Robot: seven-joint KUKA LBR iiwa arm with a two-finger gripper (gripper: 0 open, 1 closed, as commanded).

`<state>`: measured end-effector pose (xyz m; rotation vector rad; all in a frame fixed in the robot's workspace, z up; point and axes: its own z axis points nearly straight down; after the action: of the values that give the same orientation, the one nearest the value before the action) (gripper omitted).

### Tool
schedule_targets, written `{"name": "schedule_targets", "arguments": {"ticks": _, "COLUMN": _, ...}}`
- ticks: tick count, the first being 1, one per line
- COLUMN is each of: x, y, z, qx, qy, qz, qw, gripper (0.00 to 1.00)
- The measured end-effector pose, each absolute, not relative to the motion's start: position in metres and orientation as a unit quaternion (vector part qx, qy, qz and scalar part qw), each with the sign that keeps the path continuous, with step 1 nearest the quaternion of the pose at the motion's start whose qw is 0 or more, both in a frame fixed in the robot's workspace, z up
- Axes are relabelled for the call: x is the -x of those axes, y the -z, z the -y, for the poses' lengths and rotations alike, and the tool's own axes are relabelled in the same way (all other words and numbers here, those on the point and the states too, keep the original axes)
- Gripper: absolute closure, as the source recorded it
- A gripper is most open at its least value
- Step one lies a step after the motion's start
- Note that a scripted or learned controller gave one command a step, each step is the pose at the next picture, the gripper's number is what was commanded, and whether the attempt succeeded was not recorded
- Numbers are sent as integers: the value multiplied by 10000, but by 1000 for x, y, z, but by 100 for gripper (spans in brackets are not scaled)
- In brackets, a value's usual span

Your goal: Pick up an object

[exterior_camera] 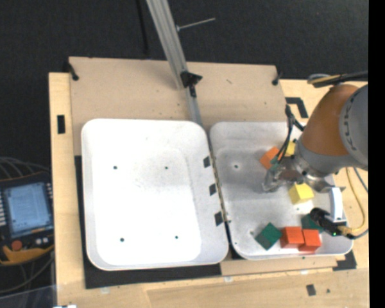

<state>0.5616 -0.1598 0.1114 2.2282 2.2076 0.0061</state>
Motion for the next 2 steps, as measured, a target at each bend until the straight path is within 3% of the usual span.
{"name": "schedule_targets", "arguments": {"ticks": 2, "x": -562, "y": -209, "z": 168, "qx": -7062, "qy": -18, "qz": -7080, "qw": 35, "gripper": 100}}
